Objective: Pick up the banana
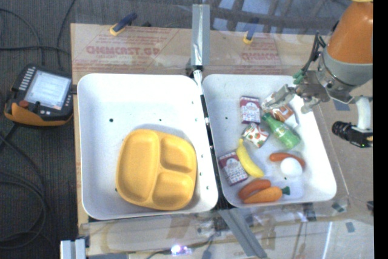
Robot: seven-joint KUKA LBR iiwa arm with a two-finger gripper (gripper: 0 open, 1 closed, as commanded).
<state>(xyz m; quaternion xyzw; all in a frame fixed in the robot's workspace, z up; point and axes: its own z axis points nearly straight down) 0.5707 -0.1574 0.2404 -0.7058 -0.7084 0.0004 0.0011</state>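
Observation:
The yellow banana (247, 159) lies in the right bin (324, 182), left of its middle, pointing from upper left to lower right. A small red-and-white carton (233, 167) touches its left side and another carton (256, 136) sits just above its top end. The gripper (287, 97) hangs over the far right part of that bin, well up and to the right of the banana. Below it are an orange-and-white packet (282, 113) and a green bottle (284, 132). Nothing shows in its grasp.
The right bin also holds a third carton (250, 110), a white egg (291, 168), a red sausage (285, 157) and a carrot (264, 195) near the front wall. A yellow divided plate (157, 168) lies in the left bin (97, 100). A teach pendant (39, 95) rests at far left.

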